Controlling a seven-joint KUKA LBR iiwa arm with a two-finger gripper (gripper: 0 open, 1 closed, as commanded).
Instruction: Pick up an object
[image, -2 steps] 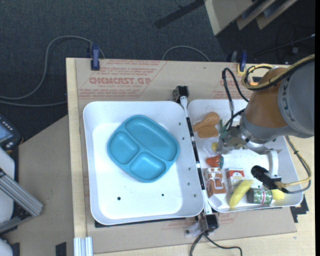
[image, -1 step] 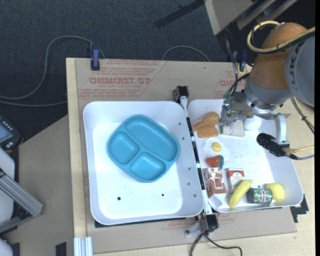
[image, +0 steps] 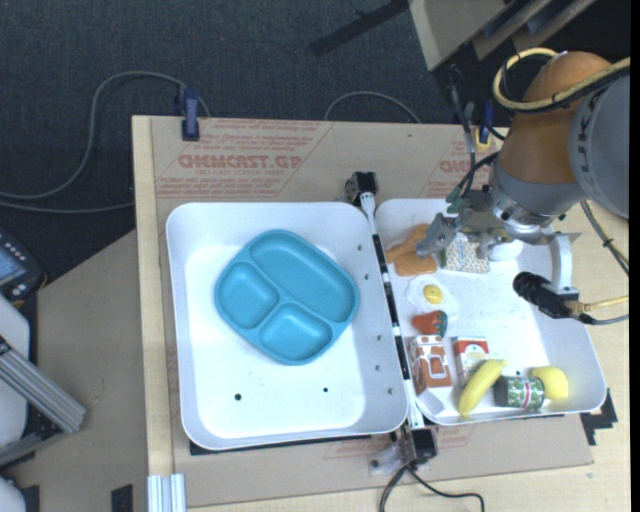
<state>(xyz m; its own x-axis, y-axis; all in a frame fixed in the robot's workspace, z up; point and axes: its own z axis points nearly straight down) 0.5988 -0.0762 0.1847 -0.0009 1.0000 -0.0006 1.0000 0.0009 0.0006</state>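
Observation:
My gripper (image: 458, 238) hangs low over the far end of the right bin (image: 570, 345), below the orange-banded wrist. An orange bread-like piece (image: 408, 257) lies just left of it, against the bin's left wall. A pale speckled item (image: 466, 257) sits right under the gripper and is partly hidden by it. Closer to the front lie a fried egg toy (image: 432, 294), a red strawberry (image: 430, 322), two small cartons (image: 432, 364) (image: 470, 352), a banana (image: 480, 385), a green-labelled can (image: 520, 392) and a lemon (image: 551, 380).
The left bin (image: 200, 380) holds a blue divided plate (image: 287, 295). A black clamp (image: 361, 186) sits at the far end of the ridge between the bins. A black arm part (image: 540, 292) and cables overhang the right bin's right side.

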